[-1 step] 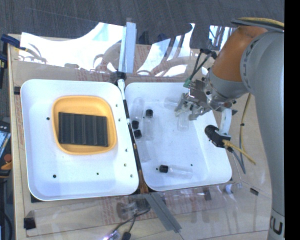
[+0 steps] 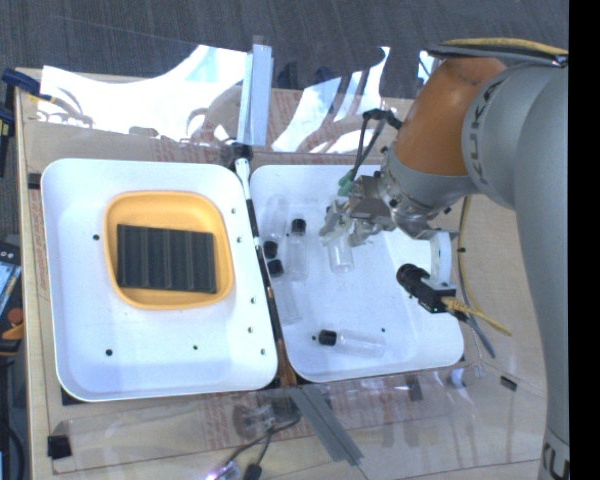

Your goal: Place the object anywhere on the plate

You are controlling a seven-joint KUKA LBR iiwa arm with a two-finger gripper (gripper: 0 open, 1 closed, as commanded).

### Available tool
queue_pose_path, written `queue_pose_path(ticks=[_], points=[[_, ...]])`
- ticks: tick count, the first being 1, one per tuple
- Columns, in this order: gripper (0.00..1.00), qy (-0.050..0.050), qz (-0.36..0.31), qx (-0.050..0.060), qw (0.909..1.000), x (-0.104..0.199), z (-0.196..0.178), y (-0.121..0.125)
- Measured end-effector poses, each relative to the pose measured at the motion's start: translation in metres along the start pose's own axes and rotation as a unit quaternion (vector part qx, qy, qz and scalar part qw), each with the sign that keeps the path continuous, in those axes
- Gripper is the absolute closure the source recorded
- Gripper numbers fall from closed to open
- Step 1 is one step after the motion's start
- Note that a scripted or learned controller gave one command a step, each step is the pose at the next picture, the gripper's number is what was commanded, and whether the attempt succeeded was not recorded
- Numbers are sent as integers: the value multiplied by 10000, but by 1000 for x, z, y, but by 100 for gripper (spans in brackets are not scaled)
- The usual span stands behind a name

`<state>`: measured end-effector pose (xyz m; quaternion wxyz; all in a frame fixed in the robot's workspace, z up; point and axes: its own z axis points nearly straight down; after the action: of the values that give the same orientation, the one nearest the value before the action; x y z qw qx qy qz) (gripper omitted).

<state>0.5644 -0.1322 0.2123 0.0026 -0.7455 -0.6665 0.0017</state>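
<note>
The grey arm (image 2: pixel 500 138) reaches in from the right over the counter (image 2: pixel 400 418), where the left bin (image 2: pixel 70 268) carries the yellow plate (image 2: pixel 165 213) with its dark ridged centre, and the right bin (image 2: pixel 420 338) holds several small clear vials with black caps. The claw (image 2: pixel 352 223) hangs low over the right bin with a clear vial (image 2: pixel 338 256) just at its tips, though whether it is clenched on that vial I cannot tell. The vials look light, rigid, slick and likely to roll, so a grip across the middle of the body seems safest.
</note>
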Motion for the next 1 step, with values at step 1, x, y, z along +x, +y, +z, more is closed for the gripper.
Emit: queue_pose_path(ticks=[1], points=[[100, -9, -876, -21, 9962, 38, -8, 21]])
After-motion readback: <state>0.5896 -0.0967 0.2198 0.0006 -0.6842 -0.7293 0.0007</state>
